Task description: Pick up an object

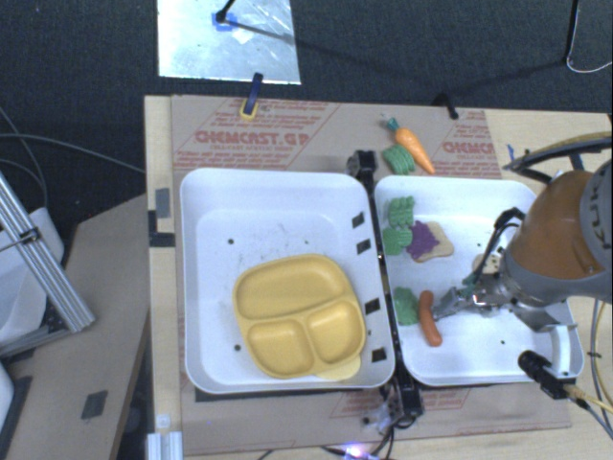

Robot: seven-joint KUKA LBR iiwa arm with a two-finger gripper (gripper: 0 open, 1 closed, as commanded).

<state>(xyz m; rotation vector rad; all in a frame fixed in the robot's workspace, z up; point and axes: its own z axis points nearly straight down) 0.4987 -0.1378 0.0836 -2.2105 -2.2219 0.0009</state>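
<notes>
My gripper (pixel 448 303) reaches into the right bin (pixel 498 367), lower right of frame, fingers apart and pointing at the orange sausage (pixel 430 321), not gripping it. A green piece (pixel 406 306) lies just left. The yellow tray (pixel 299 315) sits in the left bin (pixel 206 257).

Two white bins (pixel 278 185) looked to be made of smooth, faintly glossy plastic. A yellow divided tray (pixel 299 314) appeared as matt plastic. The bench top (pixel 316 127) was seen as flat brown cardboard with red print. A crinkled, shiny foil-like sheet (pixel 228 27) was seen lying on rough dark carpet (pixel 77 56). The toy carrot (pixel 414 149) looked like smooth plastic.
</notes>
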